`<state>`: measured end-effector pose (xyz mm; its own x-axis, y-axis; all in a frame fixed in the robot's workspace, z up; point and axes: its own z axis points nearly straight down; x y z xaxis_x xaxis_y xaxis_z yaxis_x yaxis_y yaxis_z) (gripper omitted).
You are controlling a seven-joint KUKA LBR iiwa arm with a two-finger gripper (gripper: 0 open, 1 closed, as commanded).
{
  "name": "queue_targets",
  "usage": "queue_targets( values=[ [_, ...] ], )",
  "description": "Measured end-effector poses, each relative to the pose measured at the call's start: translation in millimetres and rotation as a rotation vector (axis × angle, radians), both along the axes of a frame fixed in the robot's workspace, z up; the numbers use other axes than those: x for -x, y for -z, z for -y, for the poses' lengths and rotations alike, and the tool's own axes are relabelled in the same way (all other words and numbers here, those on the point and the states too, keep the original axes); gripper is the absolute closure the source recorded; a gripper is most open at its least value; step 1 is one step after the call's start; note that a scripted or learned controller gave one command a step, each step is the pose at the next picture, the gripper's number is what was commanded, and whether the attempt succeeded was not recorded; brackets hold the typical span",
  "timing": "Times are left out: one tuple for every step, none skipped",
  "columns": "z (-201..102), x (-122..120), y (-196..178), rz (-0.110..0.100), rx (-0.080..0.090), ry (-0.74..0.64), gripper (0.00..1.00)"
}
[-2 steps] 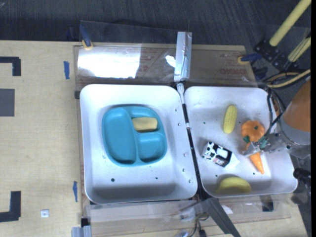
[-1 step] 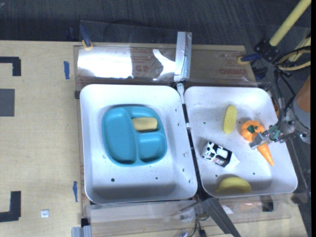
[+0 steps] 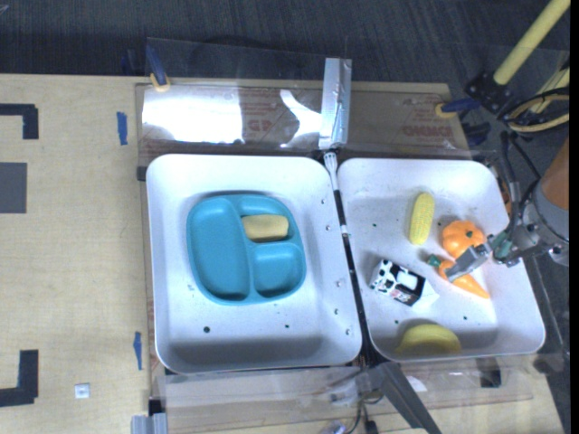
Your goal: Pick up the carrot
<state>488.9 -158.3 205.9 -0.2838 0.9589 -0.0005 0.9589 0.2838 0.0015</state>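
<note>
The carrot (image 3: 472,286) lies in the right bin (image 3: 380,188) near its right wall, its orange tip pointing to the lower right and its green top (image 3: 438,262) to the left. My gripper (image 3: 470,259) reaches in from the right and sits directly over the carrot's upper half, at or just above it. It hides the middle of the carrot. An orange round fruit (image 3: 461,235) touches the gripper's far side.
The right bin also holds a yellow corn cob (image 3: 421,217), a black-and-white toy (image 3: 398,282) and a yellow fruit (image 3: 430,336) at the front wall. In the left bin (image 3: 172,315), a blue divided plate (image 3: 217,251) carries a pale yellow piece (image 3: 266,228).
</note>
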Motion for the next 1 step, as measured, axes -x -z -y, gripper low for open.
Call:
queue_targets(
  values=[
    [8.2,-12.1,-66.3,0.003,0.002,0.183,0.00]
  ],
)
